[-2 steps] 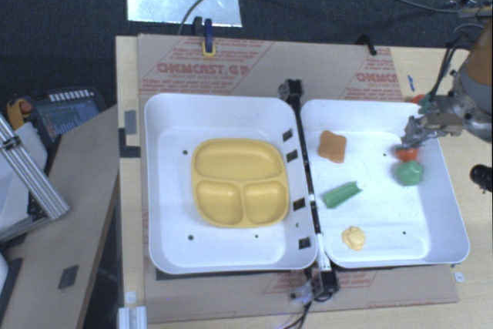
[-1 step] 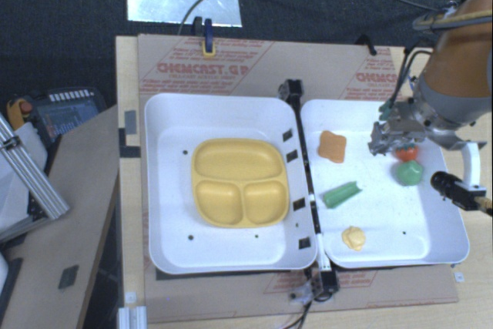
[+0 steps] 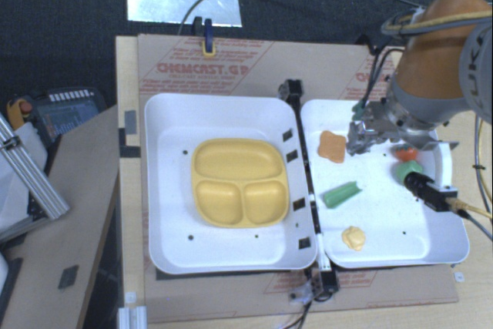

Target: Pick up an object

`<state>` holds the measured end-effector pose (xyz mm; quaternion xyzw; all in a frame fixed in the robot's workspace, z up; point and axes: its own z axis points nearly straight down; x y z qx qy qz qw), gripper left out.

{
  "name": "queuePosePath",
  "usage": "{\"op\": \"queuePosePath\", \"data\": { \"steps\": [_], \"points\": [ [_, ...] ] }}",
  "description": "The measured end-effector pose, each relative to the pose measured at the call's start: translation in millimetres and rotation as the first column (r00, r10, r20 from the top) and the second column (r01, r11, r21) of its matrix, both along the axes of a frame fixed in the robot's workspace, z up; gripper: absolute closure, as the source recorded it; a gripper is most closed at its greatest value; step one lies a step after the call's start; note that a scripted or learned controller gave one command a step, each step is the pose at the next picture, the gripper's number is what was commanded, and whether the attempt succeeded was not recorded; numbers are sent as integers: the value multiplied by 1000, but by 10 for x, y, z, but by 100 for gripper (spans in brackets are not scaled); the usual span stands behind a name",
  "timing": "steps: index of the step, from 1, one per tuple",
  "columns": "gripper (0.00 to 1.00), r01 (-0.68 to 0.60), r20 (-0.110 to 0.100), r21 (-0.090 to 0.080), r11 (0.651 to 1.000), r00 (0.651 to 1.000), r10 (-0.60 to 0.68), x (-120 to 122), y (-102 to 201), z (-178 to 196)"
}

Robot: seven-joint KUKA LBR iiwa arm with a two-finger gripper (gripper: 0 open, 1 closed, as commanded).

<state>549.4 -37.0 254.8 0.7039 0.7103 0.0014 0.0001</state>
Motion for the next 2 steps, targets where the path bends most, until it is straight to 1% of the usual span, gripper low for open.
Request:
{"op": "queuePosePath", "data": {
  "steps": [1,2],
  "points": [
    [100,-1,-2,1,1000,1000,1,-67,602,-141],
    [100,0,0,1,1000,1000,0,-22,1071,-141]
  ]
}}
